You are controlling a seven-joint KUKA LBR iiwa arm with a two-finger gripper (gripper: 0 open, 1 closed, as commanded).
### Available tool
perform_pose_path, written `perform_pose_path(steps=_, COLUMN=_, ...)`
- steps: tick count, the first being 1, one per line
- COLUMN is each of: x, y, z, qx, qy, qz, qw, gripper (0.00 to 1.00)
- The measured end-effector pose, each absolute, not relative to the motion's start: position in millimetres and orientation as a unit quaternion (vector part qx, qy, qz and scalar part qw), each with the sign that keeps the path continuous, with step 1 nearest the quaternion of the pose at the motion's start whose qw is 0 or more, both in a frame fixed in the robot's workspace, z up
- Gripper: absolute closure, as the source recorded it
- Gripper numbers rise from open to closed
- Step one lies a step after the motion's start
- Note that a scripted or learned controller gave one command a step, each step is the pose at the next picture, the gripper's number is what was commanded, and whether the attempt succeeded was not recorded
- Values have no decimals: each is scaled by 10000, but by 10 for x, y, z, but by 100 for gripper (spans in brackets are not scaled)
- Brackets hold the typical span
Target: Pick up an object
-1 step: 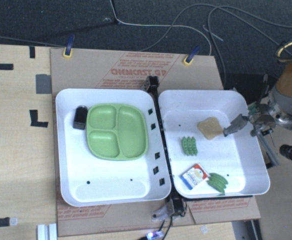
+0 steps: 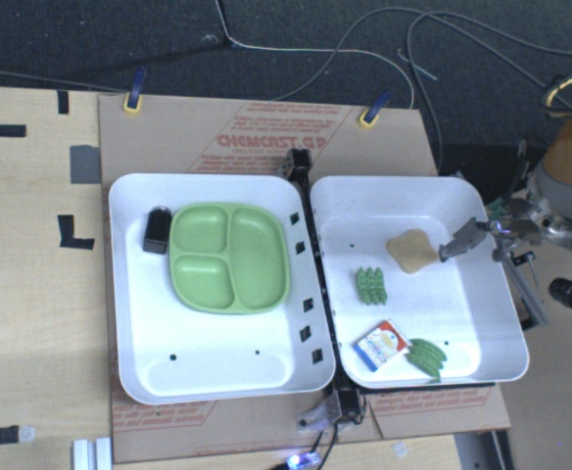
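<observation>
- Two shallow white bins are being borne side by side on the desk (image 2: 31, 292), over a brown cardboard sheet (image 2: 266, 130) that is being held by two yellow-and-blue clamps along its far edge.
- The left bin (image 2: 129, 292) is being occupied by a green three-compartment plate (image 2: 229, 258), and a small black block (image 2: 157, 230) is being seen just beside the plate's left rim.
- In the right bin (image 2: 482, 292), a tan sponge-like piece (image 2: 411, 251) is lying toward the far right, a small ridged green object (image 2: 370, 285) is lying near the middle, and a red, white and blue packet (image 2: 380, 345) is lying near the front, with a green pod-shaped toy (image 2: 426, 356) touching its right side.
- The claw (image 2: 459, 242) is being held over the right bin's right part, just beside the tan piece, its dark tip pointing toward it.
- Whether the claw is spread or pressed together cannot be told; nothing is being seen pinched in it.
- The arm's wrist (image 2: 546, 213) is being shown at the right edge, past the bin's rim.
- Grey cables (image 2: 364, 27) are being trailed across the dark floor beyond the desk.
</observation>
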State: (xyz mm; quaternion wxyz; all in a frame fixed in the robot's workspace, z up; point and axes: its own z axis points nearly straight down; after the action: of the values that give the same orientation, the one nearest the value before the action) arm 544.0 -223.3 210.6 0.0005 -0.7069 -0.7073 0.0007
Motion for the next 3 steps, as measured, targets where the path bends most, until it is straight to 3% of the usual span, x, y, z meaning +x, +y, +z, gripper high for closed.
perform_pose_path(steps=2, x=5444, y=-2137, z=1103, qx=-7067, qy=-7075, qz=18, qw=21, gripper=0)
perform_pose_path(steps=3, x=5449, y=-2134, z=845, qx=-7065, qy=-7077, qz=8, qw=-9, gripper=0)
